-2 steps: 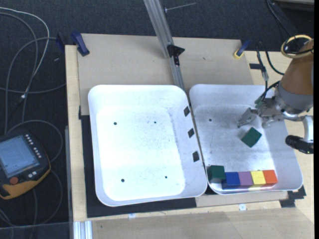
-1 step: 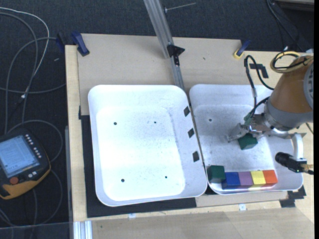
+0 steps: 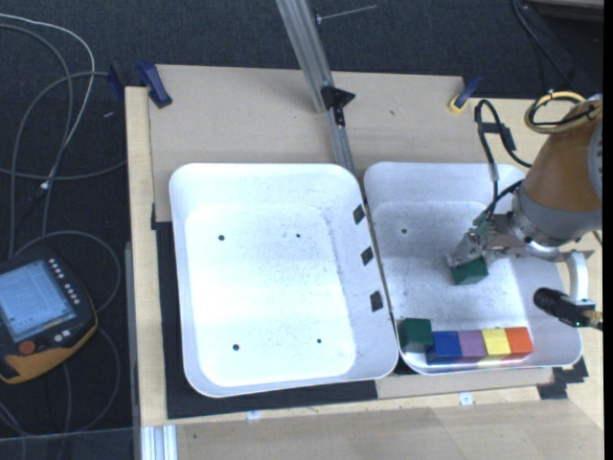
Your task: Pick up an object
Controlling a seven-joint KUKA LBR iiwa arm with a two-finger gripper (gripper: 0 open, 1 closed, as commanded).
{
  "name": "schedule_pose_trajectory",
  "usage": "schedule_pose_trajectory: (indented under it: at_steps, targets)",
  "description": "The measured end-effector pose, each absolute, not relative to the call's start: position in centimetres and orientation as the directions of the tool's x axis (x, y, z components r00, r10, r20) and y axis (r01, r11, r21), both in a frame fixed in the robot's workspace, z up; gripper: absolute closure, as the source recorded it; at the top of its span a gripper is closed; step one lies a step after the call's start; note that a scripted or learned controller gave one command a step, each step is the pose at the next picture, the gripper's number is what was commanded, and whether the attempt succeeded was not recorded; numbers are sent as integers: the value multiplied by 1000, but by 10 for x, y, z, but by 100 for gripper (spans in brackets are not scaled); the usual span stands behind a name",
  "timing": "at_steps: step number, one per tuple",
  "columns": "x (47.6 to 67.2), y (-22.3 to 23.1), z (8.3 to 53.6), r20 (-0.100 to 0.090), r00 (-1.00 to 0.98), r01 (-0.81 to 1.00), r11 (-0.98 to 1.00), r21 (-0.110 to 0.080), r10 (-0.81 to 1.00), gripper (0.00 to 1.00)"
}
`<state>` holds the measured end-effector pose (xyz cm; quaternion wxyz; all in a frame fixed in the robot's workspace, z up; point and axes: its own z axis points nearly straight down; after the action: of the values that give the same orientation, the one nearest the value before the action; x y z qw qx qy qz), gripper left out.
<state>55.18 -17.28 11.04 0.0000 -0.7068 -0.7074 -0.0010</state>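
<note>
My gripper [image 3: 470, 260] is in the right bin [image 3: 421, 199], near its middle, and has come in from the right. A small dark green block [image 3: 469, 273] sits between its fingertips, and the fingers are shut on it. Along the bin's front wall runs a row of blocks: a green one [image 3: 415, 333], a blue one [image 3: 443, 346], a purple one [image 3: 472, 343], a yellow one [image 3: 495, 341] and an orange one [image 3: 518, 339].
The left bin [image 3: 268, 276] lies beside the right one, with black clips [image 3: 367, 254] on the shared rim. A slanted metal post [image 3: 311, 46] rises behind the bins. Cables [image 3: 493, 132] loop above the arm's wrist. A handheld pendant [image 3: 38, 310] lies off the bench at far left.
</note>
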Motion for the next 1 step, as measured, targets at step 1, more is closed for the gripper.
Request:
schedule_pose_trajectory:
  at_steps: [1]
  targets:
    - [606,-159,165,-2,-5,1000,5,9,1000,100]
